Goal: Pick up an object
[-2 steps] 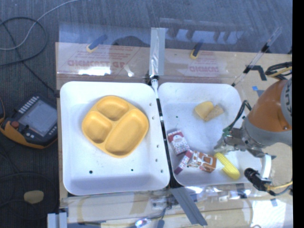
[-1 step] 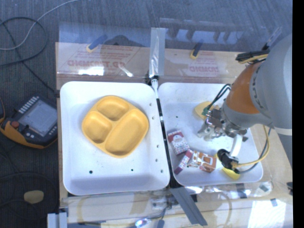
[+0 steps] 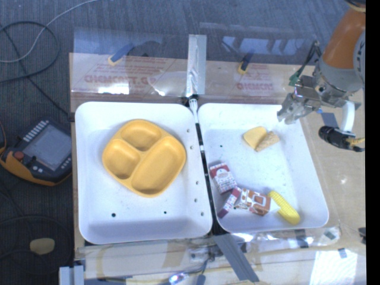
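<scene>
Above the right bin's [image 3: 309, 159] far corner the gripper [image 3: 287, 115] hangs with nothing in it; cheese wedge [image 3: 260, 138] just beside, corn [image 3: 284, 206] well apart

A bench [image 3: 89, 79] with a tan top carries two shallow white bins side by side, the left bin [image 3: 89, 177] and the right bin [image 3: 309, 177], their inner rims touching. A clear strip [image 3: 196, 64] lies on the bench behind them. A blue clip [image 3: 120, 53] and a yellow clip [image 3: 244, 64] sit near the far edge.
</scene>
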`<state>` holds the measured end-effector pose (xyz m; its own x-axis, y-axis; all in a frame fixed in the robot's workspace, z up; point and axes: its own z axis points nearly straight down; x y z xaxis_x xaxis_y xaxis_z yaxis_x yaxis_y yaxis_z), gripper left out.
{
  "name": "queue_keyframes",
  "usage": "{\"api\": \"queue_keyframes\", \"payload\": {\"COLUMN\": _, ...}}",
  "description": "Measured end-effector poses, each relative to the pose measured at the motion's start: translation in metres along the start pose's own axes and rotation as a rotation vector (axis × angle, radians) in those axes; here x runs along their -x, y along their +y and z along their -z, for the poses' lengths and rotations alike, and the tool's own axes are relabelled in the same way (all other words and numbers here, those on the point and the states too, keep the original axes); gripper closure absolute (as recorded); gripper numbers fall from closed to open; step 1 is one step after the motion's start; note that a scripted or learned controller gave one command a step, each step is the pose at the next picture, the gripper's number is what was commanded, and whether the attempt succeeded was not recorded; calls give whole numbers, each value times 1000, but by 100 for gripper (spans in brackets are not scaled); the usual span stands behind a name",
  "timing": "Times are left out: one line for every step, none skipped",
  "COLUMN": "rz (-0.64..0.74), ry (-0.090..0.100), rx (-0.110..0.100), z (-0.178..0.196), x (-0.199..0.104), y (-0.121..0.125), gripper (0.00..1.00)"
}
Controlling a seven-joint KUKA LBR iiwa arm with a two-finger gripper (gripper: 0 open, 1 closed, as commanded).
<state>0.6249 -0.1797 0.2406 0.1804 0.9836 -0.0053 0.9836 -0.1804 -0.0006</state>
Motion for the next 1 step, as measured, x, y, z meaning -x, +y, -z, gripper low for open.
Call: {"api": "queue_keyframes", "payload": {"rz": 0, "ry": -1, "rx": -1, "z": 0, "x": 1, "y": 0, "gripper": 0}}
